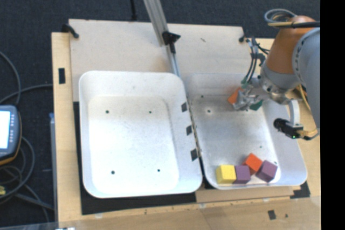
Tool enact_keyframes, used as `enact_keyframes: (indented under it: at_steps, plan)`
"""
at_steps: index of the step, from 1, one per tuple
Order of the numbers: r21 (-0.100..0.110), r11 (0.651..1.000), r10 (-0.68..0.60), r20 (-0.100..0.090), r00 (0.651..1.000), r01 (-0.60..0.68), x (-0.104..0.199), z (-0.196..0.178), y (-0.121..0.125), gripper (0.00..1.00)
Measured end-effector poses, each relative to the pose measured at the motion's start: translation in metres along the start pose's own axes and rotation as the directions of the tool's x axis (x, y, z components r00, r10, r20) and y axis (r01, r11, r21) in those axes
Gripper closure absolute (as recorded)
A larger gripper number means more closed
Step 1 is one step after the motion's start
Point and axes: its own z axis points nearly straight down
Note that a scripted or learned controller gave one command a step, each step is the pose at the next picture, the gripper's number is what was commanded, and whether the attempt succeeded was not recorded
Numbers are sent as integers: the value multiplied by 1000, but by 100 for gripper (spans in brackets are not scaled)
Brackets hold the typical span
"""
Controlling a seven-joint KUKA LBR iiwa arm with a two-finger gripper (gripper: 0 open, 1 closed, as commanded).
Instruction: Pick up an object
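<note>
In the right bin (215, 132), my gripper (247, 102) hangs low over the far part, near the back wall. A small orange block (233, 97) sits right against its left side, partly covered by it; whether the block is gripped I cannot tell. At the bin's near edge lie a yellow block (226, 173), a purple block (242, 174), a second orange block (253, 161) and another purple block (267, 171), packed close together.
The left bin (135, 132) lies beside the right one, their rims touching at the middle. A slanted metal pole (153, 2) rises from behind the bins. Cables run along the arm's wrist (285, 62) at the right.
</note>
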Motion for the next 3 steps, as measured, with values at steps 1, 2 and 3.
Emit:
enact_keyframes:
  at_steps: [1, 2, 3]
  plan:
    - [-6, 1000, -2, 0, 1000, 2, 1, 0, 2, 0]
    - [-14, 1000, -3, -1, 1000, 3, 63, 8, 28, 0]
    - [-11, 1000, -1, 3, 1000, 1, 58, -1, 26, 100]
